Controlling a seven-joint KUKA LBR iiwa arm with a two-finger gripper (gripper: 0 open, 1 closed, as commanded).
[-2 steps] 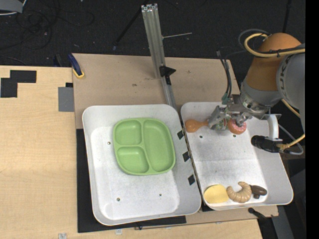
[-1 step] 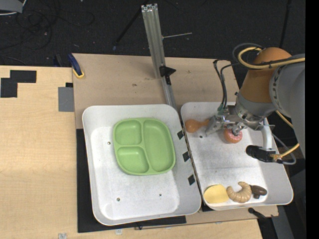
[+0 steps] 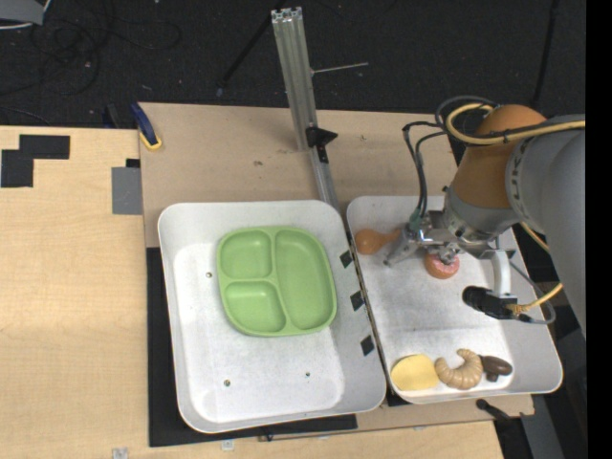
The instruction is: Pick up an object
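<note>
My gripper (image 3: 435, 252) hangs low in the right bin (image 3: 535, 376), near its far end. A small pink-red round object (image 3: 443, 268) lies right under it, partly hidden by the gripper; whether they touch is unclear. An orange rounded object (image 3: 368, 241) lies just left of the gripper by the bin's left wall. At the bin's near end rest a yellow disc (image 3: 413, 373), a tan croissant-shaped piece (image 3: 461, 369) and a small dark brown piece (image 3: 496, 364).
The left bin (image 3: 191, 371) holds a green divided plate (image 3: 277, 280). A metal post (image 3: 298, 84) rises behind the bins. Cables (image 3: 421, 175) loop from the arm's wrist, and a black fitting (image 3: 490, 302) sticks out over the right bin's right side.
</note>
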